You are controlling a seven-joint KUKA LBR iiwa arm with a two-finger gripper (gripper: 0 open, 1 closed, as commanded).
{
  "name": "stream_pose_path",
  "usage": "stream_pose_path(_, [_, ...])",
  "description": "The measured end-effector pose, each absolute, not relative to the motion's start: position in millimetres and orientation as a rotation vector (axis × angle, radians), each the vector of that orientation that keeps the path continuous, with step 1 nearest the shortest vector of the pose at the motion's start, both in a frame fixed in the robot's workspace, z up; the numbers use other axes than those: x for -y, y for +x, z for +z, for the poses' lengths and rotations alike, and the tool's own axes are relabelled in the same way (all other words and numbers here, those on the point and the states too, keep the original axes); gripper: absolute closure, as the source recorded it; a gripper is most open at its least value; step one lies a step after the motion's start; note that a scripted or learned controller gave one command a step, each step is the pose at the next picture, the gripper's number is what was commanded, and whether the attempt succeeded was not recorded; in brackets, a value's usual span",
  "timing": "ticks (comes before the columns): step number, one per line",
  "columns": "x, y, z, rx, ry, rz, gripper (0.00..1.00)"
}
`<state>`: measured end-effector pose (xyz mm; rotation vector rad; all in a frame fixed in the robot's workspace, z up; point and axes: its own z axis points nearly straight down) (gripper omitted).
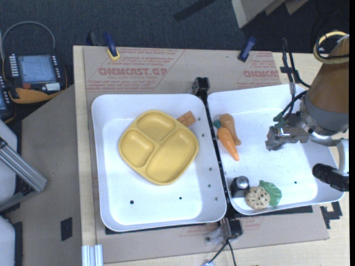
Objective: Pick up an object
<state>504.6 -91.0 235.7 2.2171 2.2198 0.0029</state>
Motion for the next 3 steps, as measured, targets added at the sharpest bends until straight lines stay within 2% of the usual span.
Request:
stream_pose_path(2, [-6, 520.2, 224, -2.229, 2.217, 0.000, 1.00])
stream_pose_path(3, [-62, 527.7, 232, -2.224, 2.217, 0.003, 1.00])
